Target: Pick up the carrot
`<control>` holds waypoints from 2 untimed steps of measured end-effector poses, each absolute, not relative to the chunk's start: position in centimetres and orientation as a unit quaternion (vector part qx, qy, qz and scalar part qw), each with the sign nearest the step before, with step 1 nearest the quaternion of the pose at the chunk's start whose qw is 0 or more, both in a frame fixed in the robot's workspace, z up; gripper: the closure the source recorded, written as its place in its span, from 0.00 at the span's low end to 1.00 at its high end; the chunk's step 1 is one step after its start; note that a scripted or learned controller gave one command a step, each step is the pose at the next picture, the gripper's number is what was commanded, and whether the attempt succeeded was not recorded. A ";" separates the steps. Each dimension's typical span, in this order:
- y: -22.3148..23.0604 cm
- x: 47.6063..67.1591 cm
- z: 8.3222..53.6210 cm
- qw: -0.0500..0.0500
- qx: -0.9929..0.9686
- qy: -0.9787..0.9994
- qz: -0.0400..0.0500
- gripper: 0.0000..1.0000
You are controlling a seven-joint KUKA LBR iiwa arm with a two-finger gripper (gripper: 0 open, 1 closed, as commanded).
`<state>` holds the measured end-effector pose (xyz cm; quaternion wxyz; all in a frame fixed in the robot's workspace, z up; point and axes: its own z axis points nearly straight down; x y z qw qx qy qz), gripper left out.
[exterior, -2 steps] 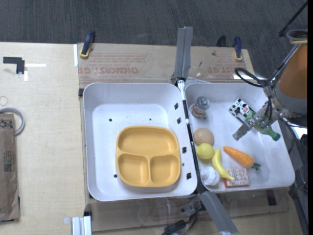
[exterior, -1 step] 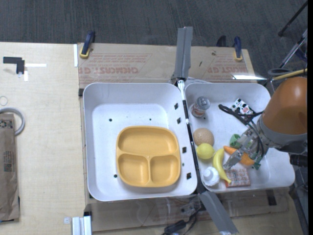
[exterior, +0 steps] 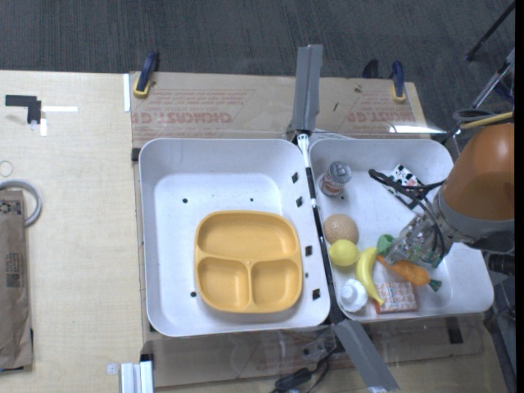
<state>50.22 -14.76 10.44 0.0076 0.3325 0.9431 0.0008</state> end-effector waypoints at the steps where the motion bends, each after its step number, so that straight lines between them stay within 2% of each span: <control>1: -18.7 48.5 9.9 0.009 0.337 0.942 0.003 1.00; 2: -13.4 47.9 20.1 0.001 0.430 0.903 0.000 1.00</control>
